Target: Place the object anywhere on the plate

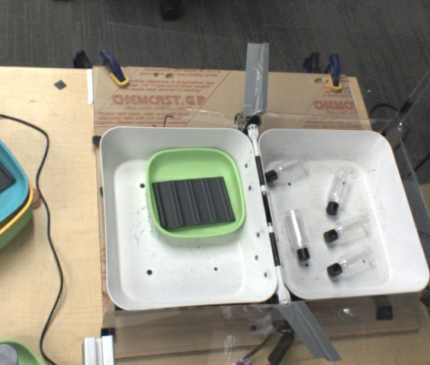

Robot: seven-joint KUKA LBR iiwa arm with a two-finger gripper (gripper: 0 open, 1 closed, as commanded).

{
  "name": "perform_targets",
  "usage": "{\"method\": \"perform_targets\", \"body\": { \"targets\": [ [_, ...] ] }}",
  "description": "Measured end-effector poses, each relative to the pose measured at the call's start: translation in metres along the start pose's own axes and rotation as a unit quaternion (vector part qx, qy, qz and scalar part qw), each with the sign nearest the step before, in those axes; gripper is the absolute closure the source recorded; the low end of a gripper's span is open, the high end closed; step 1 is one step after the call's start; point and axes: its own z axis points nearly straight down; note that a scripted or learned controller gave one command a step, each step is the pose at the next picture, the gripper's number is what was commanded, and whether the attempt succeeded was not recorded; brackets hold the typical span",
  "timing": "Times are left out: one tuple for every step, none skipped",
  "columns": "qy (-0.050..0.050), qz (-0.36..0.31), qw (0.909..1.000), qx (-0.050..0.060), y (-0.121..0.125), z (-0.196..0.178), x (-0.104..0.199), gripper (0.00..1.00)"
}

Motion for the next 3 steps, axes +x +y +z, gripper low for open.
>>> {"method": "perform_targets", "body": {
  "targets": [
    [0.000, 0.002, 1.0000, 0.001, 0.003, 0.055, 0.017, 0.00],
    [0.000, 0.003, 1.0000, 0.001, 0.003, 0.113, 0.014, 0.00],
    [0.000, 0.004, 1.0000, 0.001, 0.000, 0.124, 0.000, 0.00]
  ]
}}
